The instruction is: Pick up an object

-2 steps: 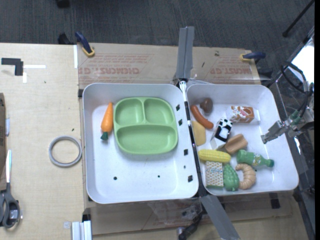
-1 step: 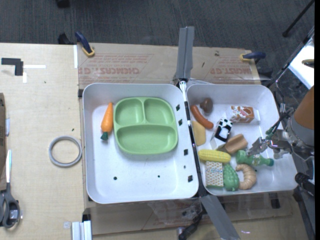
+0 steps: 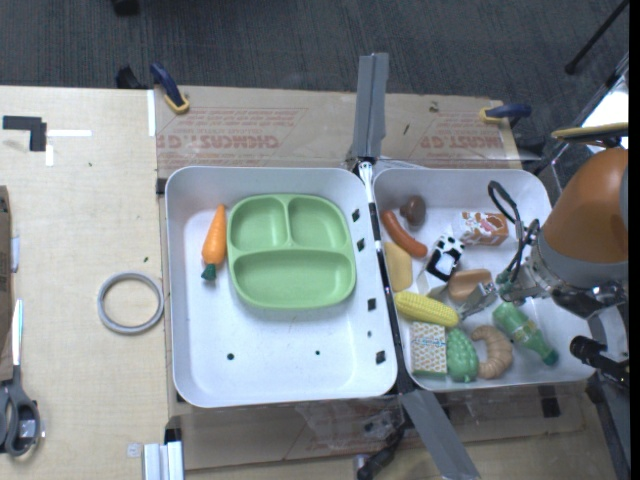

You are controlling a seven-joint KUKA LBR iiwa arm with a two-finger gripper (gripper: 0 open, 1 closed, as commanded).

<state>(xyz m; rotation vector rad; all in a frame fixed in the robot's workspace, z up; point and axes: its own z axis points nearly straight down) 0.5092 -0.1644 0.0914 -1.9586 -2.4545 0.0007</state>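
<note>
While you watch from the overhead camera, the gripper (image 3: pixel 487 295) sits low in the right bin (image 3: pixel 535 183), its tip just beside the bread roll (image 3: pixel 468 283) and above the corn cob (image 3: pixel 426 309); you cannot tell how its fingers are set, and nothing visibly sits between them. Candidate objects crowd that bin: a green bottle (image 3: pixel 523 331), a croissant (image 3: pixel 493 351), a hot dog (image 3: pixel 404 235) and a toy cow (image 3: pixel 444 256). The left bin (image 3: pixel 190 298) holds a green tray (image 3: pixel 291 250) and a carrot (image 3: pixel 213 240). Your risk is the clutter: the fingers may well land on two touching items and slip off, or shove the roll aside.
</note>
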